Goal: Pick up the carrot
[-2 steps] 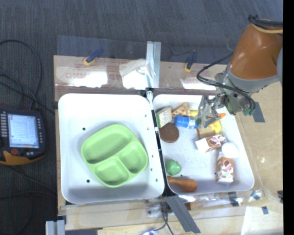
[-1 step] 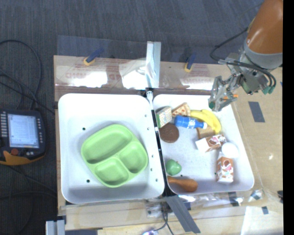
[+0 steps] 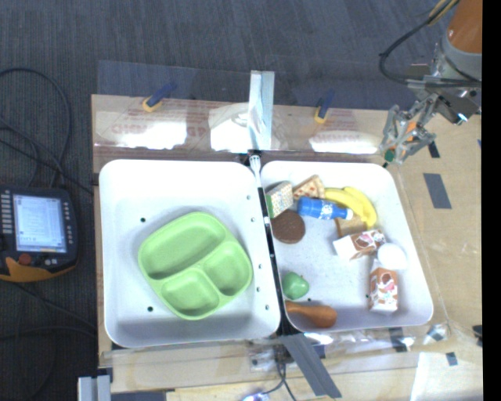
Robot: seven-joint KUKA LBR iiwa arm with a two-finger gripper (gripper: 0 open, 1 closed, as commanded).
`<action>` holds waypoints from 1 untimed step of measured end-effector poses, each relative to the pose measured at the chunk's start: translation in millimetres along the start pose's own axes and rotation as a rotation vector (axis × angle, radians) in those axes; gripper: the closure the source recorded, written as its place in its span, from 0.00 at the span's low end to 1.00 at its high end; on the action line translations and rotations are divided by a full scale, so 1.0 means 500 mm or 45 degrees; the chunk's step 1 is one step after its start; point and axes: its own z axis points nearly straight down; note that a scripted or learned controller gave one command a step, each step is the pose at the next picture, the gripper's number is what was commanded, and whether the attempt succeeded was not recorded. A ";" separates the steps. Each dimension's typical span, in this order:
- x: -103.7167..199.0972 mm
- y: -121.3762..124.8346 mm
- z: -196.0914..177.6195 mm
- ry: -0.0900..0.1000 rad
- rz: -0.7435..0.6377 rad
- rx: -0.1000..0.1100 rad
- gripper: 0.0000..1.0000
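The grey arm with its orange band is reaching in at the upper right corner, its tool hanging over the wooden worktop just outside the right white bin's far corner. Whether the tool is open or closed cannot be told; nothing is seen in it. The orange tapered carrot is lying along the right bin's near edge, just below a small green vegetable, well apart from the tool.

Overhead slanted view onto both bins
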 end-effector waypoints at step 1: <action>0.001 -0.014 0.166 0.007 -0.227 -0.013 1.00</action>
